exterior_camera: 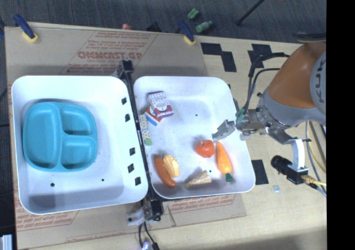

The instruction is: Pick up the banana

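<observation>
One yellow banana (172, 164) lies well beyond the tomato (205, 148) from the pincer (224, 130), touching a sausage (163, 172); whether the pincer is open, I cannot tell; best descend straddling the banana alone.

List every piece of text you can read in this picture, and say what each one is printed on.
"CHEMCAST GP", in red, on the brown cardboard sheet behind the two bins.
Smaller red print under it and along the sheet's front edge: too blurred to read.
Red-and-white carton in the right bin: has printing, too small to read.
Grey letters on the arm's side: cut off at the edge, unreadable.
</observation>
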`<state>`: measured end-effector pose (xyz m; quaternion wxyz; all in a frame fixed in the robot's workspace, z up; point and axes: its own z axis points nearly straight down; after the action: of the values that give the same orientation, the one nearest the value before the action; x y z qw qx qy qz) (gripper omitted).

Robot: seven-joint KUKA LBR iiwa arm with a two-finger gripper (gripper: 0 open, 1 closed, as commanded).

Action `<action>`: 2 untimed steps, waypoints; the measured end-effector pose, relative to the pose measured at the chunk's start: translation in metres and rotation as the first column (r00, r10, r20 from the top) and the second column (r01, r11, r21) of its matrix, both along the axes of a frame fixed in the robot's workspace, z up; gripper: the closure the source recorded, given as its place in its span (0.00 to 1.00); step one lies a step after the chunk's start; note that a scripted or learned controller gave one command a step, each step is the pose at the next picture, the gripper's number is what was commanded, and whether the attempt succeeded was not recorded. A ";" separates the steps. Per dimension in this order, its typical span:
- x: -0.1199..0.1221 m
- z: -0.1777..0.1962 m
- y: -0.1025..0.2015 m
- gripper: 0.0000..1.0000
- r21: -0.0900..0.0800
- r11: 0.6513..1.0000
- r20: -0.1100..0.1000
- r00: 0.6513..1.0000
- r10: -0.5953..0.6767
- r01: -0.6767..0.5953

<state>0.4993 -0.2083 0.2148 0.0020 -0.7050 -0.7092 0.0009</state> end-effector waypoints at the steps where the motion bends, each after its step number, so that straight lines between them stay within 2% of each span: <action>1: -0.024 -0.090 0.111 0.00 0.001 0.993 -0.002 0.993 -0.121 0.121; 2: -0.024 -0.122 0.094 0.00 0.002 0.963 -0.001 0.963 0.269 -0.269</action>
<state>0.4756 -0.1145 0.0925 0.0029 -0.6024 -0.7982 0.0007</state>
